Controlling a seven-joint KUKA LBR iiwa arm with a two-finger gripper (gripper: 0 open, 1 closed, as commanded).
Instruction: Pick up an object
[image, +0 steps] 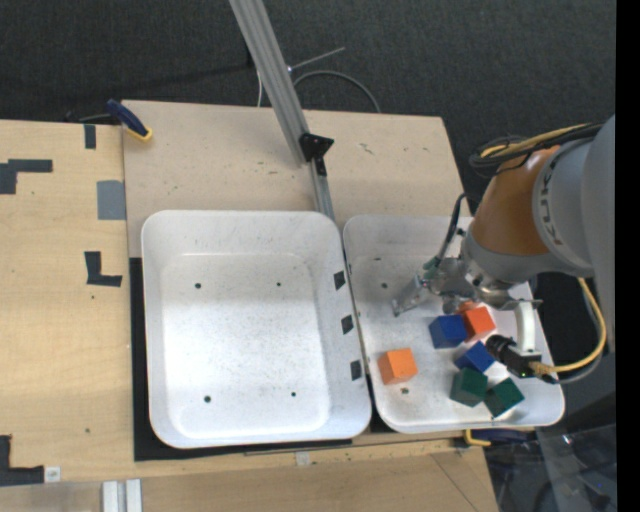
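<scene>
The jaws (410, 298) hang low over the right bin (400, 240), spread apart with nothing between them. Just to their right lie a blue cube (449, 331) and an orange block (480, 320), touching each other. Below the jaws sits an orange cube (398, 366). Farther right and below are another blue block (477, 356) and two green blocks (467, 386). To the left sits the left bin (160, 240) on the worktop (220, 150).

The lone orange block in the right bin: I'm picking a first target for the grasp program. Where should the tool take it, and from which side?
Probably from straight above, closing on two opposite side faces of the orange block. It lies apart from the cluster around the blue block, with bare floor of the right bin all round it, so there should be room on each side. It sits slightly turned, so align with its faces.
</scene>
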